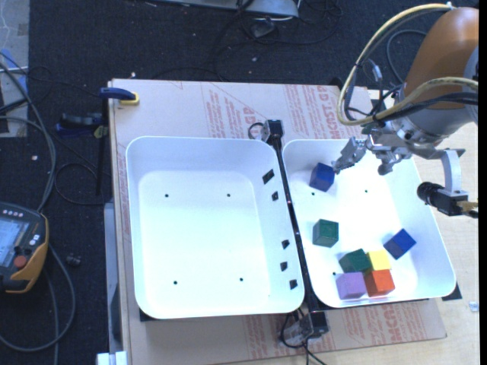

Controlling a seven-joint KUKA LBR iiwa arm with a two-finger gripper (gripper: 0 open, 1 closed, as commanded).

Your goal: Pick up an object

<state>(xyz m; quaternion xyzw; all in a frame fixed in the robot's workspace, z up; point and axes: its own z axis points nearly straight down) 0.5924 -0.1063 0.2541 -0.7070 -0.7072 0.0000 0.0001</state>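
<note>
While the grey arm w/ orange band reaches in from the right, its two-finger hand (367, 157) hangs over the far part of the right shallow white bin (434, 226), fingers spread wide w/ nothing between them; nearest candidate is the small dark-blue cube (323, 177), just beside the left fingertip, near the far-left corner of that bin, apart from the other blocks. Judging by looks: a light, rigid block, prob. wood or plastic, not fragile; faces flat, maybe a bit slick, so pinch across two opposite flat sides, centred, not on corners. No real long axis, it's a cube; it sits turned somewhat relative to the bin walls, one corner toward the divider, so the hand's wrist angle should match its faces. Elsewhere in the same bin: dark-green cube (326, 233) mid-bin; another blue cube (399, 243) near the right wall; a tight cluster of green, yellow, purple, orange blocks (366, 273) at the near edge, harder to grip cleanly. Left white bin (144, 204) on the desk isn't in play.
</note>
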